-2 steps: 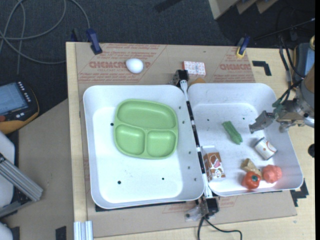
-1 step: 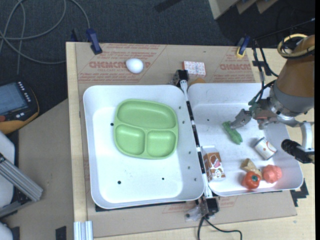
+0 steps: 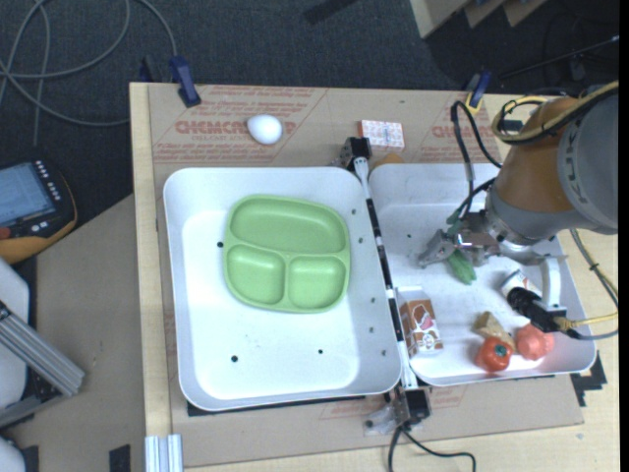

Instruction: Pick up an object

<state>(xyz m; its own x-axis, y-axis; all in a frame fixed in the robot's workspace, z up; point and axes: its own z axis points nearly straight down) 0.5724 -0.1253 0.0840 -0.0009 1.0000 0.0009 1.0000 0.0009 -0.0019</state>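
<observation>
Nearest the camera, a red tomato-like toy (image 3: 494,354) and a pink one (image 3: 532,342) sit by the right bin's (image 3: 413,205) front rim, a small carton (image 3: 422,324) beside them. Farther back, the claw (image 3: 439,251) hangs low over a green object (image 3: 463,266), probably its target; its spread cannot be told. The green divided plate (image 3: 288,252) fills the left bin (image 3: 197,293)

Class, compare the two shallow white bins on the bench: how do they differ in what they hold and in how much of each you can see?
The left shallow white bin holds one large thing, a green divided plate; the right shallow white bin holds several small things, among them a red tomato-like toy and a small printed packet. The left bin lies fully in sight; the grey and orange arm covers part of the right bin. Both are white, shallow, and sit side by side.
</observation>
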